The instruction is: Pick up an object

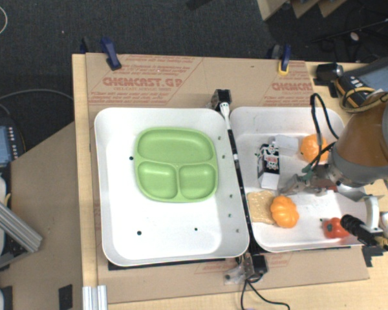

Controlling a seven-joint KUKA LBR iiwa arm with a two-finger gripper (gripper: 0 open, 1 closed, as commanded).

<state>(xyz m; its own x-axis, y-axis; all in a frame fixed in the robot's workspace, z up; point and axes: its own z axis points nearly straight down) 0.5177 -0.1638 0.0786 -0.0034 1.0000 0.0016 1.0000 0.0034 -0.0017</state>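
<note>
Arm (pixel 365 144) in from right over right bin (pixel 291 241), gripper (pixel 296 183) low mid-bin, open/shut n/a, can't tell, orange pumpkin (pixel 284 212) just near of it, beside tan sponge (pixel 259 206), green divided plate (pixel 176 164) in left bin (pixel 116 237).

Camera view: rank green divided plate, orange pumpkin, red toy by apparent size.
1. green divided plate, largest by far, in the left bin.
2. orange pumpkin, right bin.
3. red toy, smallest, though partly hidden by the arm's black hardware.
</note>
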